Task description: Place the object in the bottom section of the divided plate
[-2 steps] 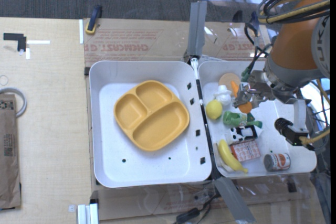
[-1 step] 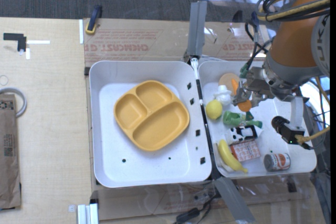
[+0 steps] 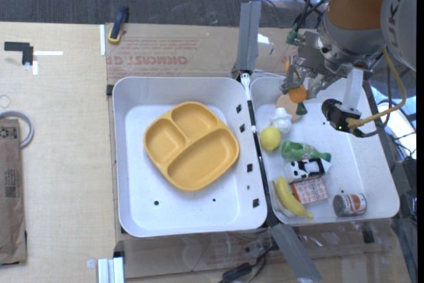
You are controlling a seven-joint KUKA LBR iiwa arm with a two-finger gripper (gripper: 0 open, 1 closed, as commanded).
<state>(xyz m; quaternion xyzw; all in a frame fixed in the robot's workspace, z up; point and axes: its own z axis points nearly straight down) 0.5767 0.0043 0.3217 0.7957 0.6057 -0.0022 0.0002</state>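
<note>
- While the gripper [image 3: 299, 84] hangs over the right bin's [image 3: 381, 162] far-left corner, its fingers look clamped on a small orange object [image 3: 297, 94].
- The yellow divided plate [image 3: 191, 144] lies centred in the left bin [image 3: 132, 162], with bare white floor all round it.

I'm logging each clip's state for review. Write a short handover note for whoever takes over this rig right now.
Gripper: over the upper part of the right bin, with a small orange object at its fingertips; whether it is gripped cannot be told.
Divided plate: yellow, in the left bin, all sections bare.
Also in the right bin: lemon, banana, can, green packet.
Done: nothing placed yet.
Left: carry one object across and set it in the plate's bottom section.
</note>
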